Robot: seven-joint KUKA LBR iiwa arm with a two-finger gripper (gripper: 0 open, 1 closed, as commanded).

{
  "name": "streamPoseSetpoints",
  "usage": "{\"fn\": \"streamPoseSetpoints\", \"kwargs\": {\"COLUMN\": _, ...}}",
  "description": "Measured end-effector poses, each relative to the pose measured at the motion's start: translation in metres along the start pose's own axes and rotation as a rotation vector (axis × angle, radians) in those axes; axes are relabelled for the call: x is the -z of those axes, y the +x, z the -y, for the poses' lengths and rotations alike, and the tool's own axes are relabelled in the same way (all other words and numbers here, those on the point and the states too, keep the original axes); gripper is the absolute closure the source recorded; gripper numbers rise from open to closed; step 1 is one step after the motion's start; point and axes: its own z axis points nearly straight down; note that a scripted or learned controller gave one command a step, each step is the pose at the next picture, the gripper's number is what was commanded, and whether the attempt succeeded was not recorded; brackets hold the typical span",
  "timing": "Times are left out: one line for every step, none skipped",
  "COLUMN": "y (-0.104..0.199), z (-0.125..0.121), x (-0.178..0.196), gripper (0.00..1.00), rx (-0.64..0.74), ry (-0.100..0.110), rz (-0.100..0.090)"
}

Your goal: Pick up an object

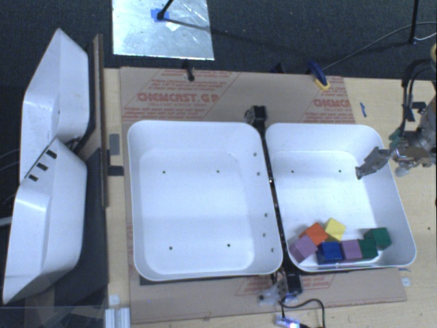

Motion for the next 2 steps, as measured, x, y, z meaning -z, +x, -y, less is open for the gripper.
{"fn": "streamPoseSetpoints", "kwargs": {"y": 0.0, "z": -0.001, "x": 0.002, "gripper": 0.0, "rx": 0.001, "ry": -0.004, "rz": 0.001}}
{"fn": "streamPoseSetpoints", "kwargs": {"y": 0.0, "z": 0.007, "x": -0.044, "gripper": 0.0, "rx": 0.0, "ry": 0.0, "rz": 0.0}}
